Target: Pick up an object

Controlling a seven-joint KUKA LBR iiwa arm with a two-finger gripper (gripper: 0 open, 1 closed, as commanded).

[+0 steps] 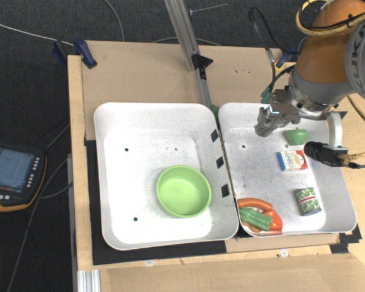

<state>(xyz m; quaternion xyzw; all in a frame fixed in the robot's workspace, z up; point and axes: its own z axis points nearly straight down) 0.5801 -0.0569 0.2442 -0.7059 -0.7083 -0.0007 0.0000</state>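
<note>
Over right bin (328, 224), gripper (269, 125) empty-fingered.

green bowl (183, 191) in left bin (109, 126); jaws (266, 126) over right bin (246, 157).

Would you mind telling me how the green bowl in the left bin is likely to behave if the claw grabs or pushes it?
The green bowl looks like thin moulded plastic, so probably stiff and light. Its smooth curved wall may slip from a pinch. Sitting upright on the left bin, a push would likely slide it rather than tip it.

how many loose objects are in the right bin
4 visible: a green item by the tool, a small carton mid-bin, a dark can lower right, an orange-and-green piece at the front corner. The arm may hide more.
</note>
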